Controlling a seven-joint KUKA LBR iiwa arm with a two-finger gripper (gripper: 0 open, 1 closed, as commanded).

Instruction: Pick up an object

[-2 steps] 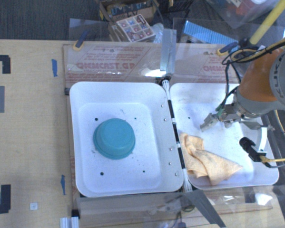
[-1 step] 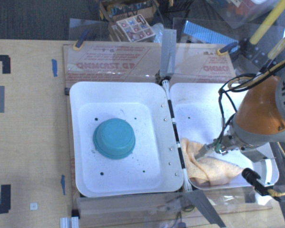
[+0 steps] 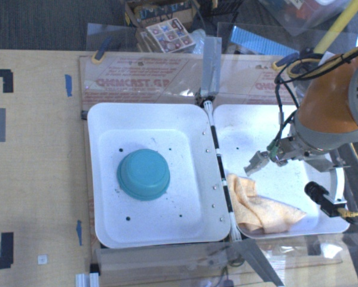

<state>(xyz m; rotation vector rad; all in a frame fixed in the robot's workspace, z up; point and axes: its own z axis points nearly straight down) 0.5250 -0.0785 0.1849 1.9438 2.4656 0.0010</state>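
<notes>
Ideally the gripper (image 3: 254, 162), whose state I cannot tell, should descend onto the crumpled yellow cloth (image 3: 259, 207) just below it, pinching a raised fold.

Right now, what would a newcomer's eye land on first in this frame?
Probably the teal bowl, upside down in the middle of the left bin. Next, the crumpled yellow cloth at the near edge of the right bin, with the gripper just above it and the arm's orange band behind.
</notes>
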